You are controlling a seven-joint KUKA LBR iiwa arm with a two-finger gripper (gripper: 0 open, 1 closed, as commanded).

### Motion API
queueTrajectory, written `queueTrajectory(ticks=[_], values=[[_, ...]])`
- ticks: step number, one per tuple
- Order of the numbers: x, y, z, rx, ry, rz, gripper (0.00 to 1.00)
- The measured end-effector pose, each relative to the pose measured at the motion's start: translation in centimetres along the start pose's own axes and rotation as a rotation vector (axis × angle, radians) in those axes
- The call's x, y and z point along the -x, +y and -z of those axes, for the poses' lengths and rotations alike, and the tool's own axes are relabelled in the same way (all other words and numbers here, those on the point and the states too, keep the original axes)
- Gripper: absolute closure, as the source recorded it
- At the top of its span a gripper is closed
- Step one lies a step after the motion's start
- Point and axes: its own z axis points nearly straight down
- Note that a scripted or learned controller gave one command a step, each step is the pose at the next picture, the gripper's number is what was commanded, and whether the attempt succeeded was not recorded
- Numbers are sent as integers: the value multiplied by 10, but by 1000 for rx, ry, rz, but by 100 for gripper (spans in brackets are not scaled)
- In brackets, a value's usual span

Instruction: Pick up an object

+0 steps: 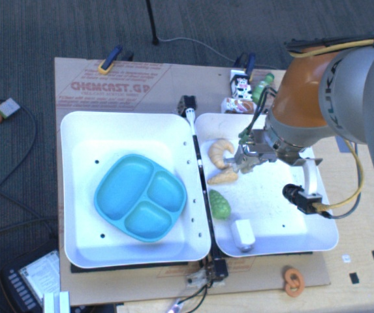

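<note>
In the right bin lie a tan croissant-shaped piece, a smaller orange-tan piece, a green lumpy object and a white block. My gripper hangs low over the bin's left half. It is just right of the croissant piece and right beside the orange-tan piece, and nothing is seen lifted in it. The grey and orange arm hides the bin's back right part.
The left bin holds a blue divided plate. A black divider bar runs between the bins. Small packets and a green bottle stand behind the right bin. An orange ring lies on the bench in front.
</note>
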Motion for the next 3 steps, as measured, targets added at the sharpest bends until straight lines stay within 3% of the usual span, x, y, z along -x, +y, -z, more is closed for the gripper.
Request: queueTrajectory(ticks=[1, 2, 3], values=[[-17, 70, -12, 1, 1, 2, 100], [-64, 73, -13, 1, 2, 3, 100], [38, 94, -13, 1, -2, -1, 100]])
